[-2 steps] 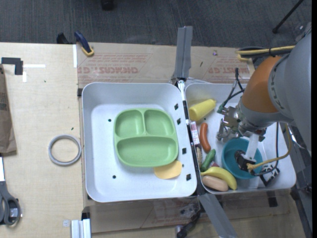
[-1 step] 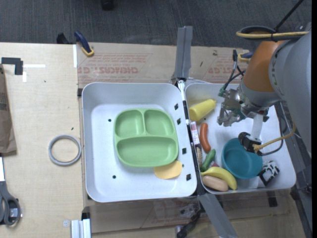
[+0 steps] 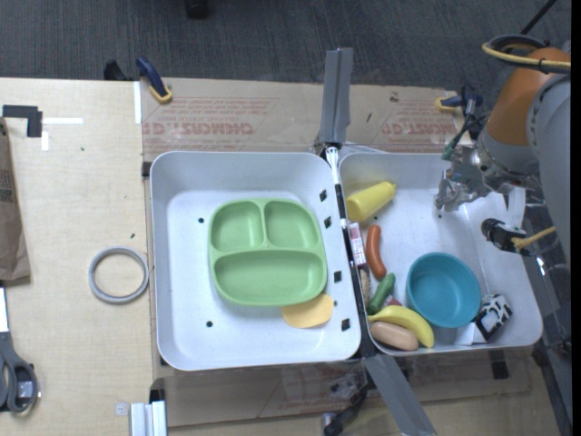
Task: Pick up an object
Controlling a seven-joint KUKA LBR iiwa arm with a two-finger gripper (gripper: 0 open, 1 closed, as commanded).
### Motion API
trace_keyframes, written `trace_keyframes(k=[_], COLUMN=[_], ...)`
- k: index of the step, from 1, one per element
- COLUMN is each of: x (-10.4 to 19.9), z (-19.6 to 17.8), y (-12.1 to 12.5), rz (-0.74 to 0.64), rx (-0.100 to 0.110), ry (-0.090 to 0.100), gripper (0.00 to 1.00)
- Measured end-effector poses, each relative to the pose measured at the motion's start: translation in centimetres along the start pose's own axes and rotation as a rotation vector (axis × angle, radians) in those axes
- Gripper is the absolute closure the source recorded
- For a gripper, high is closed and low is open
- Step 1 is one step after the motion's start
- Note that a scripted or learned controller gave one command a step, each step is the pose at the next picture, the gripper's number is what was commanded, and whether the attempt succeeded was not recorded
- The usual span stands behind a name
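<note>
End effector (image 3: 451,192) over right white bin (image 3: 427,234); grip state unclear.
We should descend straight onto the yellow plastic wedge (image 3: 368,200), centred.

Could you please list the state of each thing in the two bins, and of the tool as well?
Green plate: upright, flat in the left bin.
Yellow disc: flat, partly under the plate.
Blue bowl: upright in the right bin.
Banana: lying on its side.
Red pepper: lying flat.
Tool: above the right bin, holding nothing visible.
</note>
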State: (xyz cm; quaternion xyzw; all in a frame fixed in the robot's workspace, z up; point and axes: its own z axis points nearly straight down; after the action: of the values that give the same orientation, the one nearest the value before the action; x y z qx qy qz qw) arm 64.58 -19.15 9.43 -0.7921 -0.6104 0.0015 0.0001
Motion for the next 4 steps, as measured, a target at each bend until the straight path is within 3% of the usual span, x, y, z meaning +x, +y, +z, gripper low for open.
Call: trace_keyframes(k=[1,2,3,4], x=[0.1,-2.2,-1.0,-1.1], z=[0.0,-3.5,0.4,-0.5], y=[0.0,-1.9,-7.8,-7.8], rz=[-0.002,0.113,0.044,0.046], rx=[0.0,-0.001,0.001,0.002], ry=[0.0,0.001,0.001,0.001], gripper=[0.0,0.0,0.0,1.0])
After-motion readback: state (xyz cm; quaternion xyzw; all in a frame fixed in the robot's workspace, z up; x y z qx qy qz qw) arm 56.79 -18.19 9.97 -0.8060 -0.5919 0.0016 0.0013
